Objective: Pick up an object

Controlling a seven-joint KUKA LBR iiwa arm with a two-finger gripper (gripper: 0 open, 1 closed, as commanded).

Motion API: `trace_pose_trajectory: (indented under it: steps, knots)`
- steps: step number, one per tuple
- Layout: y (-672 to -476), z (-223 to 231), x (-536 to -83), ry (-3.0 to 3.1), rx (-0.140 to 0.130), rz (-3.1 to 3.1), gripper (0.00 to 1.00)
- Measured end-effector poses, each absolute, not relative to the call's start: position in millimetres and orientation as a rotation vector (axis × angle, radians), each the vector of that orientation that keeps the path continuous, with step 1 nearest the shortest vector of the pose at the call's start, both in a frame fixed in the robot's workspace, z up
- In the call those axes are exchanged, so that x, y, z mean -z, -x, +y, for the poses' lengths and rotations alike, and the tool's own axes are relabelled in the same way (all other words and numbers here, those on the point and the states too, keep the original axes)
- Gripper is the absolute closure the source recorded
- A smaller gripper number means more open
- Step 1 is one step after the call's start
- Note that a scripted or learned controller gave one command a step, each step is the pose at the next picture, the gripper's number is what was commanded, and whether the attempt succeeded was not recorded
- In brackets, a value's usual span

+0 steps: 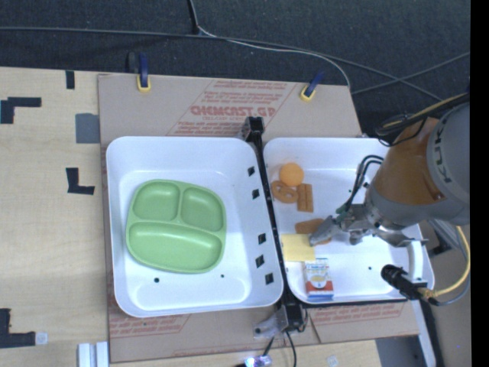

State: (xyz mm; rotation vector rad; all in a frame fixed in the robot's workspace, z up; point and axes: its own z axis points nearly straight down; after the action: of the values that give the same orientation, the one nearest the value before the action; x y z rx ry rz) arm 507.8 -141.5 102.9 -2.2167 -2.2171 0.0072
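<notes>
Arm low over right bin, gripper near the food pieces.
Finger state hard to read at this res – can't tell if spread or pinching. Tip sits over the brown piece w/ yellow block just below-left; orange ball, pretzel, small carton apart. Green plate in left bin.

**Arm cut off at the right, gripper tip hard to read**

The arm runs off the right edge, so its base is out of frame. The gripper covers part of the yellow slice and crowds the brown piece; finger spacing can't be made out. The small carton shows print too tiny to read. The right bin loses its far wall behind the arm.
</notes>
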Motion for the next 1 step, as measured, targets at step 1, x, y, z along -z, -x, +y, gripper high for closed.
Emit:
trace_pose_trajectory:
  steps: [1]
  knots:
    - [-508.9, -140.5, -116.3, 2.216, -0.003, -2.221, 1.0]
